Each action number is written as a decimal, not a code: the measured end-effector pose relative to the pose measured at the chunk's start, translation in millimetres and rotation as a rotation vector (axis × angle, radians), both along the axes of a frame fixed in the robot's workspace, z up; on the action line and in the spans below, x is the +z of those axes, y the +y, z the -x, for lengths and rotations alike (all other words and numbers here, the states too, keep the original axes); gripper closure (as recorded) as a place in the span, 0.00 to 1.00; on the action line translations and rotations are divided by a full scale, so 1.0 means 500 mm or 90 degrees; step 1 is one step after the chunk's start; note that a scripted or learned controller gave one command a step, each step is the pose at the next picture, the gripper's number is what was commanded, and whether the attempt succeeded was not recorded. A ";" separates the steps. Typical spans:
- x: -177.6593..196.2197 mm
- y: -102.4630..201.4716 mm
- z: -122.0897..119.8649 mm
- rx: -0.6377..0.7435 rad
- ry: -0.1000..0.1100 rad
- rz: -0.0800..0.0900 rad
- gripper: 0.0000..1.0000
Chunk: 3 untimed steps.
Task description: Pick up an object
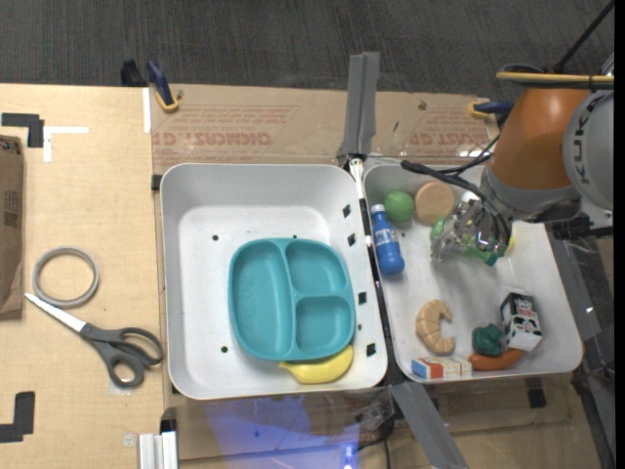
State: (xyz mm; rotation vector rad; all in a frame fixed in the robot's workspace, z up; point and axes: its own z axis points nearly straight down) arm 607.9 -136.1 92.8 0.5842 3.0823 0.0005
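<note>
Metal gripper (467, 234) low in right bin (557, 291), touching green object (485, 252); opening unclear.

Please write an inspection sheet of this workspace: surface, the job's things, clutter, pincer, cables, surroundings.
Surface: wooden bench bearing left bin and right bin.
Job's things: right bin holds blue bottle, green ball, tan round piece, croissant, cow-patterned carton, small red-white box, carrot-like toy. Left bin holds teal divided plate over a banana.
Clutter: scissors, tape ring on bench.
Pincer: pincer low in right bin over a green-clear item; finger state unclear.
Cables: black cable near the wrist.
Surroundings: cardboard sheet, dark carpet.
</note>
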 end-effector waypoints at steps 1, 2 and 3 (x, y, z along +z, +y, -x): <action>0.001 0.041 -0.065 -0.088 -0.001 0.000 0.00; 0.023 0.041 -0.068 -0.086 -0.004 0.001 1.00; 0.208 0.154 -0.040 -0.228 0.001 0.000 1.00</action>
